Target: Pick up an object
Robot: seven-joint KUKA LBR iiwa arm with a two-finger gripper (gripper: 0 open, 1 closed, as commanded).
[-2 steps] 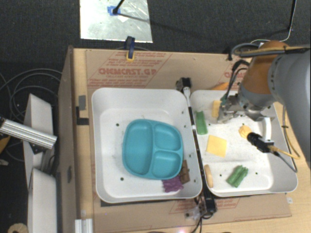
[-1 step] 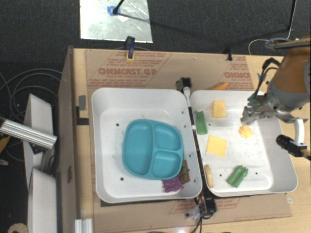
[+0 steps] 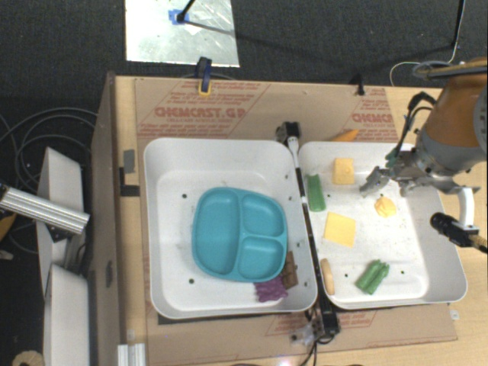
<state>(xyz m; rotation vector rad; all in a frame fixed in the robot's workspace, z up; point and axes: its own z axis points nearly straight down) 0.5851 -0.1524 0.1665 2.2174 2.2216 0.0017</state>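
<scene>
My gripper (image 3: 391, 183) hangs over the right bin (image 3: 442, 280), open, with nothing between its fingers. Just below it lies a small yellow piece (image 3: 386, 207), apart from the fingertips. A yellow cube (image 3: 344, 171) sits to the gripper's left. Lower down rests a flat yellow square (image 3: 340, 229). A green block (image 3: 315, 192) lies along the bin's left wall. Another green piece (image 3: 372, 276) is near the front, and a tan stick (image 3: 327, 275) rests at the front left wall.
The left bin (image 3: 171, 280) holds a blue divided plate (image 3: 239, 234), with a purple thing (image 3: 269, 290) and a brown thing (image 3: 290, 273) at its front right. An orange item (image 3: 345, 136) lies behind the right bin.
</scene>
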